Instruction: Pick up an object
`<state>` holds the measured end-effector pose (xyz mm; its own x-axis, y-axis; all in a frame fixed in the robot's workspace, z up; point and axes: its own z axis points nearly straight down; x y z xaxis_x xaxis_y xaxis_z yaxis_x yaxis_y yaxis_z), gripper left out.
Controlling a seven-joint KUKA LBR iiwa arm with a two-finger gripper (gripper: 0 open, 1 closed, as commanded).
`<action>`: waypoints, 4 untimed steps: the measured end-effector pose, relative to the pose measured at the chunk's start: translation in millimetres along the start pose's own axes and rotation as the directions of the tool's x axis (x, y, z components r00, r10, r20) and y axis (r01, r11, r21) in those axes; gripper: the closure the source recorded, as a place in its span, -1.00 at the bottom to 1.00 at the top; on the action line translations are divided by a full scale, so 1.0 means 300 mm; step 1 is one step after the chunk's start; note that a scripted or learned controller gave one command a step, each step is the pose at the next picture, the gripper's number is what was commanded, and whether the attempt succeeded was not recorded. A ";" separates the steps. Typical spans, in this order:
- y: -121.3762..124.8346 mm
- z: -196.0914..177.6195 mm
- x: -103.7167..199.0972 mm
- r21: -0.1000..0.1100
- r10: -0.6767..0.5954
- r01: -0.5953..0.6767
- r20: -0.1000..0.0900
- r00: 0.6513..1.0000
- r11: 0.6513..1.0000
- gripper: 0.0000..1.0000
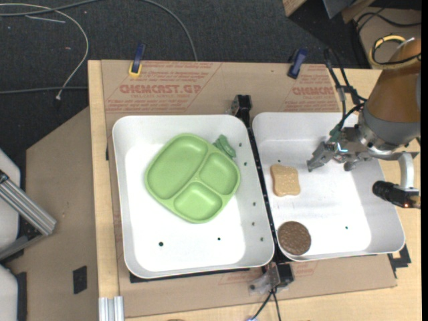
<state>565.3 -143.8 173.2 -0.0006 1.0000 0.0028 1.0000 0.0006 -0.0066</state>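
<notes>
A tan slice of toast (285,180) lies flat in the right bin (361,209), near its left wall. A round brown patty (294,237) rests at that bin's front left corner. My gripper (332,163) hangs over the upper middle of the right bin, up and to the right of the toast and apart from it. It is open, with one dark finger (315,161) pointing toward the toast and nothing between the two.
The left bin (134,233) holds a green divided plate (192,177) with a small green piece (225,145) at its upper right edge. The grey arm with its orange band (398,85) comes in from the right. Blue clamps (137,57) sit at the board's back edge.
</notes>
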 end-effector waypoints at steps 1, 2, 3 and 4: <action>-0.008 0.197 -0.009 -0.004 0.001 -0.001 0.001 1.000 1.000 -1.00; -0.002 0.286 -0.009 -0.006 0.000 0.000 0.000 1.000 1.000 -1.00; 0.007 0.240 -0.005 -0.014 -0.001 0.001 -0.001 1.000 1.000 1.00; 0.001 0.047 0.027 -0.013 -0.001 0.001 0.004 1.000 1.000 1.00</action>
<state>565.4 -135.7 159.2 -0.0019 1.0000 -0.0008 1.0000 0.0019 0.0062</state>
